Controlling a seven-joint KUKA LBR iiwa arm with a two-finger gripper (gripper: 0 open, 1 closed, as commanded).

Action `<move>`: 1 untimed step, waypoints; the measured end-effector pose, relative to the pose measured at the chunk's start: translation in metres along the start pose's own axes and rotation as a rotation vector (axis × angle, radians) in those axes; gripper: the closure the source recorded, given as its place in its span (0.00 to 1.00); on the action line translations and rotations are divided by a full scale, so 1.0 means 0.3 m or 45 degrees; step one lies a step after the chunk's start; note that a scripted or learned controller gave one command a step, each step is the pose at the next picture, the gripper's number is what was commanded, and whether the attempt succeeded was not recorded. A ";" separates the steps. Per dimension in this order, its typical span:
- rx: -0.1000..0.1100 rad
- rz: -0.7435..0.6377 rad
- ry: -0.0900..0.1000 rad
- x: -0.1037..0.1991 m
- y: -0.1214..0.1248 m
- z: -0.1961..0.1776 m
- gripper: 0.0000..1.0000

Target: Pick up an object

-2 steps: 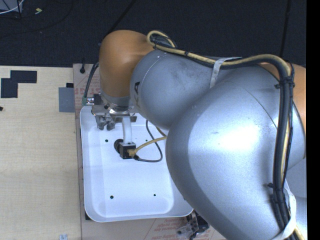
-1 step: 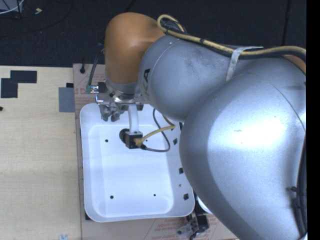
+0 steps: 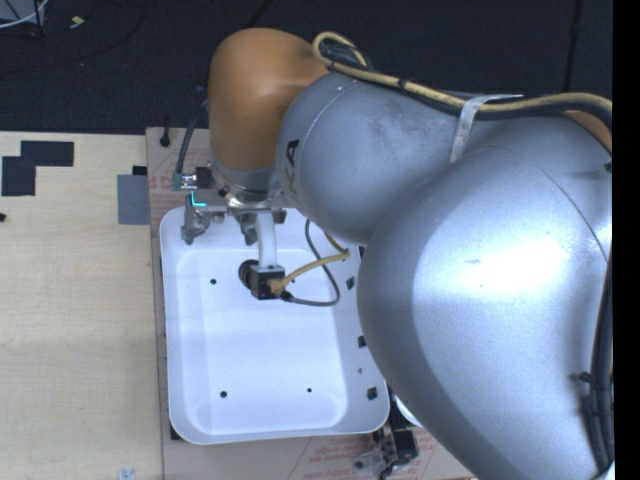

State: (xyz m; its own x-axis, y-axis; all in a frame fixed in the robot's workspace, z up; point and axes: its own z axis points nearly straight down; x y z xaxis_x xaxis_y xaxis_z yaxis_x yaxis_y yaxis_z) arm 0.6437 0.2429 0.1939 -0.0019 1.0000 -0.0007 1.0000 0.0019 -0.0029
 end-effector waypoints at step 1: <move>0.001 0.003 -0.008 -0.009 0.000 0.369 0.00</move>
